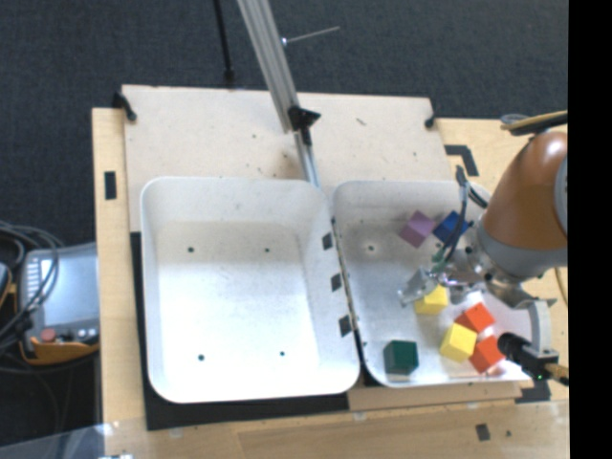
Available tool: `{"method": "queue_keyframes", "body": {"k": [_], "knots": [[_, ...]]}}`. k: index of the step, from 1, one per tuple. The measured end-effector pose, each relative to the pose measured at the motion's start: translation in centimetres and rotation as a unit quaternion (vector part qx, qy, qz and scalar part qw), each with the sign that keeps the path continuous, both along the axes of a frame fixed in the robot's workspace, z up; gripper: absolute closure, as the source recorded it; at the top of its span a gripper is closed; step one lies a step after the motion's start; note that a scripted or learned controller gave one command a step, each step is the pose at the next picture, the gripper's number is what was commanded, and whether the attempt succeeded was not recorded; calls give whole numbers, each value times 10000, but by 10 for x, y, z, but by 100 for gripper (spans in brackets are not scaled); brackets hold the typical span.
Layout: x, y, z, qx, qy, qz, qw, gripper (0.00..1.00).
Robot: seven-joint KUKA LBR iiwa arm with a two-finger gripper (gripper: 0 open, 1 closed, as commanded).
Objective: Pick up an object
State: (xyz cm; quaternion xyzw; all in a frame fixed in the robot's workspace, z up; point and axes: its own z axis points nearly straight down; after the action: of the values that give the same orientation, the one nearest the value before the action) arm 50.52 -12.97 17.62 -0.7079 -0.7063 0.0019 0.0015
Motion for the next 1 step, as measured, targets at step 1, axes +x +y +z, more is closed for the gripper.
{"method": "queue_keyframes", "body": {"k": [1], "knots": [[3, -14, -50, -34, -61, -12, 10000, 0]]}}
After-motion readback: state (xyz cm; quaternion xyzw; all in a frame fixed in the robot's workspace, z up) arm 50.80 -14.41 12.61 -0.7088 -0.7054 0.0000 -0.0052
